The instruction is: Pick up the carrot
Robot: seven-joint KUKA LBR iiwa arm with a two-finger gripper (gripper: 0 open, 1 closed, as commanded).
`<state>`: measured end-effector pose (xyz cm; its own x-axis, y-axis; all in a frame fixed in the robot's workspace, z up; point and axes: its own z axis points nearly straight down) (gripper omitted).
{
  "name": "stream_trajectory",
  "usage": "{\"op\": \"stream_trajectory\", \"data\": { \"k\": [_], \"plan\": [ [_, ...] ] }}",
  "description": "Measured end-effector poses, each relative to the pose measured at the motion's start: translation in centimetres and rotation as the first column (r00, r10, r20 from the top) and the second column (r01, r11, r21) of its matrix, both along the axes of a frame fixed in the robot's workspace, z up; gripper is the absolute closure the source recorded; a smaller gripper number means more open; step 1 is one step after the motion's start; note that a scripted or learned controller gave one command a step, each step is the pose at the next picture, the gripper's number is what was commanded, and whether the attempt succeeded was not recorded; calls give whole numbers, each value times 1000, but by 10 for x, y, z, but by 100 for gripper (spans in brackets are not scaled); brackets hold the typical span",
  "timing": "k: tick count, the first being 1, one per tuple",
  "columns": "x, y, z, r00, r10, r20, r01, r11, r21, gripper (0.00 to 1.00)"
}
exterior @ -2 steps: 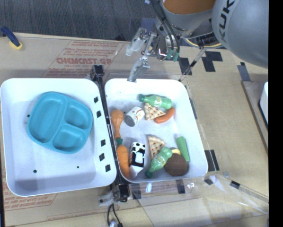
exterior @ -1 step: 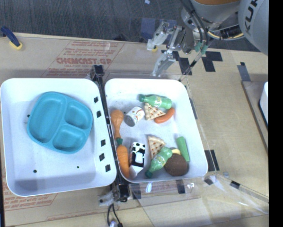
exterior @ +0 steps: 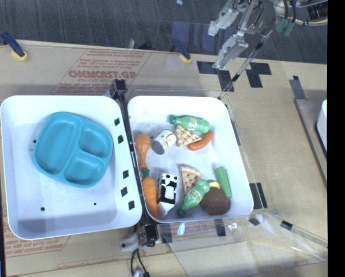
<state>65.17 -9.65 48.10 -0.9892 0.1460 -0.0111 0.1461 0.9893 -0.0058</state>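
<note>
carrot | right bin, near-left wall | gripper far, above bench, open, empty | advise: descend steeply, fingers straddling carrot, clear of wall

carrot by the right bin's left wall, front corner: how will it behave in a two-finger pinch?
The carrot looks like smooth moulded plastic: probably rigid, light, somewhat slippery. Its tapered round body may roll or squirt out. It lies against the bin wall, so finger clearance there looks tight.

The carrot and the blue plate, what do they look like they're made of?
The carrot looks like moulded plastic: even orange, smooth, slightly glossy, a toy. The blue plate also looks plastic: uniform colour, soft rounded dividers, matte sheen. Neither can be confirmed by sight alone.
</note>
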Motion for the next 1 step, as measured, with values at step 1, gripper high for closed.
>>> {"op": "stream_trajectory", "data": {
  "k": [1],
  "plan": [
    [-2,-109,-37,999,38,-16,-38,999,2,0]
  ]
}}
